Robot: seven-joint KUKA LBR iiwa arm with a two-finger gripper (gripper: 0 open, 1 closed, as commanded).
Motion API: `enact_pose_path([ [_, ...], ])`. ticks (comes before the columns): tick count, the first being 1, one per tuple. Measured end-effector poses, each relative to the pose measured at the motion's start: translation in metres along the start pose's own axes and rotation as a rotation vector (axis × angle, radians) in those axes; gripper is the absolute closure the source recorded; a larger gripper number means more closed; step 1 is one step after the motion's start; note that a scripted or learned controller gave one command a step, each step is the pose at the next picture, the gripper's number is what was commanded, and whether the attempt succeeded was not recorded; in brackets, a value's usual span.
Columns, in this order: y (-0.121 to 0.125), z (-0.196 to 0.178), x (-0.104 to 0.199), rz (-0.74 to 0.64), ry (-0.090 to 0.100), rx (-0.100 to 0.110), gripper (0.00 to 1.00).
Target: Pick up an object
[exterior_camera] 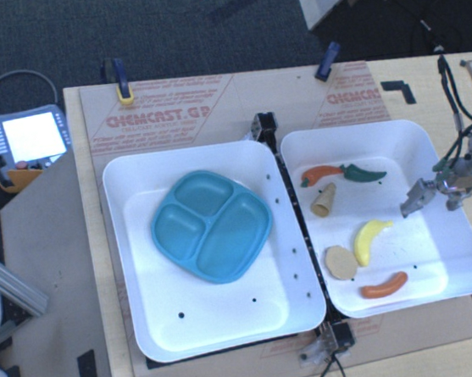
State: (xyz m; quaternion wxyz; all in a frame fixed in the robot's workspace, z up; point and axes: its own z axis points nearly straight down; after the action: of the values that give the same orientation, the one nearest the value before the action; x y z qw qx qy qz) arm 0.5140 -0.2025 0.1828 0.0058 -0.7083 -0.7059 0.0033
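A: Five toy foods lie loose in the right bin (436, 146): carrot (321, 174) at twelve o'clock, cone (324, 200), banana (369, 239), cookie (342, 262), sausage (384, 286) at six.

B: And the gripper (417, 199)?

A: At three o'clock, inside the bin, carrying nothing. Whether it is open, I cannot tell. Nothing picked yet.

B: The blue plate (212, 225) sits in the left bin (148, 305).

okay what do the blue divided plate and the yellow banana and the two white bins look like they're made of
Blue divided plate: likely molded plastic, matte, uniform colour, soft rounded compartment ridges. Banana: probably plastic toy food, smooth, evenly yellow with a slight sheen. The left bin and right bin: seemingly thin formed plastic, glossy white, rounded corners, though coated metal can't be ruled out.
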Motion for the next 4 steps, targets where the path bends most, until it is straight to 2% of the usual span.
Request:
enact_pose_path([
  [1,0.003,-0.006,0.000,-0.004,-0.004,-0.012,0.00],
  [2,0.006,0.056,0.006,-0.003,0.000,-0.006,0.00],
  [3,0.006,0.101,0.006,-0.003,-0.001,-0.008,0.00],
  [4,0.007,0.088,0.005,-0.002,-0.005,-0.014,1.00],
])
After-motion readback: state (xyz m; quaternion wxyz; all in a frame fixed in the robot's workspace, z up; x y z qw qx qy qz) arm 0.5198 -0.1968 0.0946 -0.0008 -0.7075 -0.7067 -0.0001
